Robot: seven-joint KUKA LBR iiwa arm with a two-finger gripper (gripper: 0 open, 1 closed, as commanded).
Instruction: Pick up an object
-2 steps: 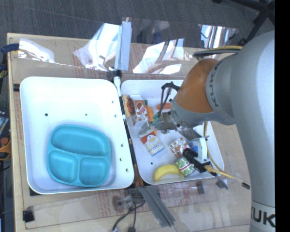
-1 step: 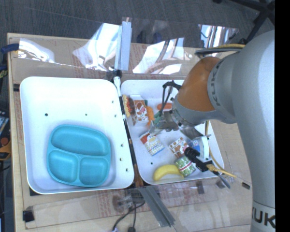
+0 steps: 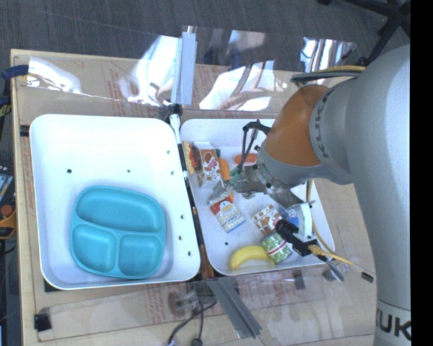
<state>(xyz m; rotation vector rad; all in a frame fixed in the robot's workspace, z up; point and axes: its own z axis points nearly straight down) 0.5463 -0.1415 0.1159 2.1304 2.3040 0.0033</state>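
The arm point(image 3: 361, 135) is a smooth grey casting with a glossy orange band point(image 3: 297, 130) above the wrist; it enters from the right and covers the upper right part of the right bin point(image 3: 215, 245). The gripper point(image 3: 242, 182) sits low over the middle of that bin, among the items, mostly tucked under the wrist housing. Whether it is released or clenched cannot be told, and no item can be confirmed in its hold. Both bins are shallow, matte white plastic with rounded corners. The candidate items all lie in the right bin. A curved, smooth yellow banana point(image 3: 247, 256) lies near the front wall. A small round container point(image 3: 276, 249) with a green and red printed wrap lies just beside the banana's right end. Three flat, rectangular printed packets lie tilted on the floor: one point(image 3: 211, 163) near the left wall, one point(image 3: 229, 213) toward the centre, one point(image 3: 265, 218) further right, partly under the wrist. Their print is too small to read. A slim orange item point(image 3: 245, 157) is cut off by the gripper, so its shape cannot be identified. The left bin point(image 3: 94, 150) holds a teal divided tray point(image 3: 119, 231), rounded, with three recessed compartments. The bench point(image 3: 115, 305) carries glossy clear sheeting with strong glare behind the bins.
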